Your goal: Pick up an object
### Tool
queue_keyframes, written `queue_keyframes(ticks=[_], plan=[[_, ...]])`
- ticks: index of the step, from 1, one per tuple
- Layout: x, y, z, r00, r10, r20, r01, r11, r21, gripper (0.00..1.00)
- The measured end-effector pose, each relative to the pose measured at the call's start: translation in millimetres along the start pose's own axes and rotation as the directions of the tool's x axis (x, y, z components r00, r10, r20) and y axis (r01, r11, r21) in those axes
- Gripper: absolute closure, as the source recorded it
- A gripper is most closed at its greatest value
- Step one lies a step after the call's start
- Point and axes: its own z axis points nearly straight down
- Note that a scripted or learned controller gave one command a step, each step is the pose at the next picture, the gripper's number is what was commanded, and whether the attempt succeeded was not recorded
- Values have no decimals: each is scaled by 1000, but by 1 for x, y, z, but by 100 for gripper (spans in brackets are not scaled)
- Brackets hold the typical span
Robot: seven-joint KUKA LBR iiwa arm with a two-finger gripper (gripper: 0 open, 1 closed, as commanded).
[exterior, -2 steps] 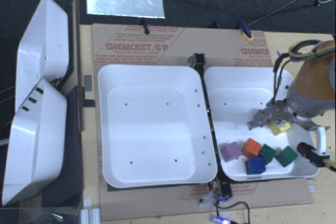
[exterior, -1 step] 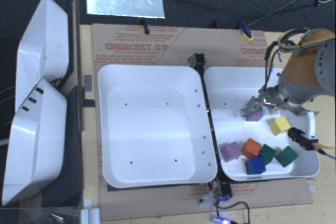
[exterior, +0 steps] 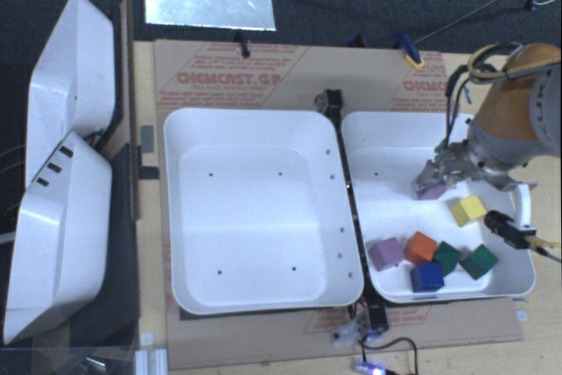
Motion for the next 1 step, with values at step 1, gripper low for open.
queue_keyframes(ticks=[1], plan=[[62,46,-121,1000,-7,-1,7,1000,-10,100]])
